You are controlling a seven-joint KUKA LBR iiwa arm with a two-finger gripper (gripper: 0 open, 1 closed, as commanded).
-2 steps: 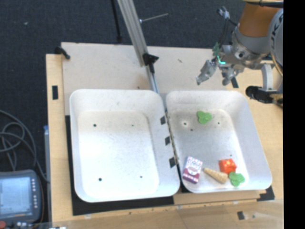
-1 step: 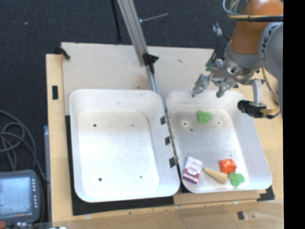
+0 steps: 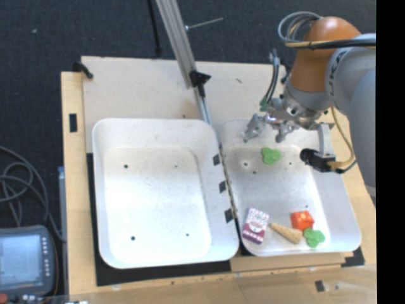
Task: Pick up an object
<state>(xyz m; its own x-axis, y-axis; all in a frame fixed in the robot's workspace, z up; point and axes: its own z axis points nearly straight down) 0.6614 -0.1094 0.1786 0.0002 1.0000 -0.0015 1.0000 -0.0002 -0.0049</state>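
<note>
Two bins are sitting side by side: the left bin, and the right bin holding five small objects. The gripper is hovering spread above one green piece; its fingertips are blurring against the white.

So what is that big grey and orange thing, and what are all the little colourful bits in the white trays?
That grey and orange thing is a robot arm. A computer program moves it. At its end is a gripper, a kind of hand with two fingers. The picture comes from one camera fixed above the bench, looking down at a slant, and the arm reaches in from the right.

Two shallow white bins sit side by side. The gripper hangs over the far end of the right bin, close to a small green piece. Nothing can be seen between its fingers. At the near end lie a pink and white packet, a tan cone, a red block and another green piece. The arm's job is to pick one thing up.
</note>
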